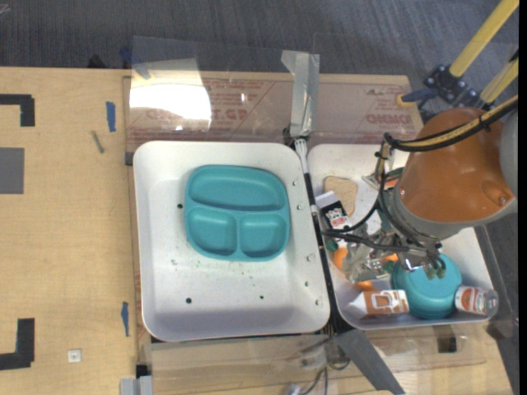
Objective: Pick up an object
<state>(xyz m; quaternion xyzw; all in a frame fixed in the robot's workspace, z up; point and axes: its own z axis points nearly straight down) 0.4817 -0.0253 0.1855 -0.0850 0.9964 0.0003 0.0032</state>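
Orange-and-white box [384, 303] lies against the near wall of the right bin [484, 253]. Teal cup [430, 290] is just beside it, and a bottle [475, 301] lies on its side on the cup's other flank.

Gripper [385, 260] is low in that bin, directly behind the box and cup, right in the clutter. A small orange piece [339, 257] is just beside it on the divider side.

Jaws: can't tell if they're open or closed. Cables and the wrist cover them, and nothing is visibly held.

Candidates for the pick are all in the right bin, packed tight at the near end. My read:
- Commit to one item. The box or the orange piece look easiest to isolate.
- Come straight down and centre on it before closing.
- Keep clear of the cup's rounded side, which would likely slip out.
- Lift slowly and check nothing neighbouring drags along.

Further back are a black-and-white card [333, 216], then a tan slice [342, 190] near the far wall. Both are apart from the pile and make flatter, harder grabs.

Left bin [165, 220] holds just a teal plate [238, 212], well apart from the gripper.
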